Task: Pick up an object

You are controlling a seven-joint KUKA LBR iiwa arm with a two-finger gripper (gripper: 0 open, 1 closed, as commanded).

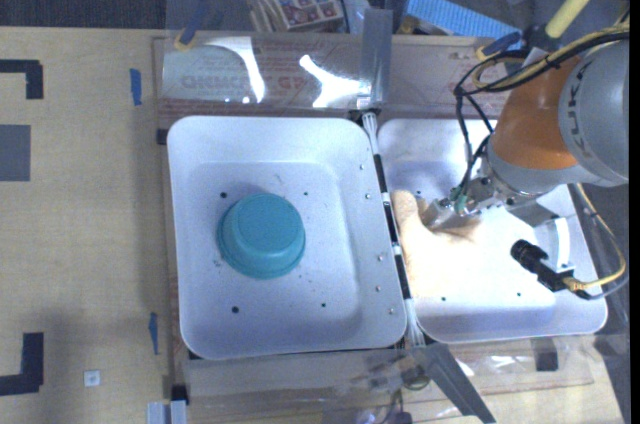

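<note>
Tan object (408, 212) | right bin's (500, 307) left edge, beside jaws | jaws' state: cannot tell

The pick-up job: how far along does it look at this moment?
Done: the arm has reached into the right bin, and its gripper is low over a tan object near the bin's left wall. In hand: nothing visibly lifted. Left: grasp and raise an object. The teal bowl sits untouched in the left bin.

I see bright overhead light glaring off the clear panel (265, 77) behind the bins. The right bin (480, 287) looks washed out and slightly soft.
</note>
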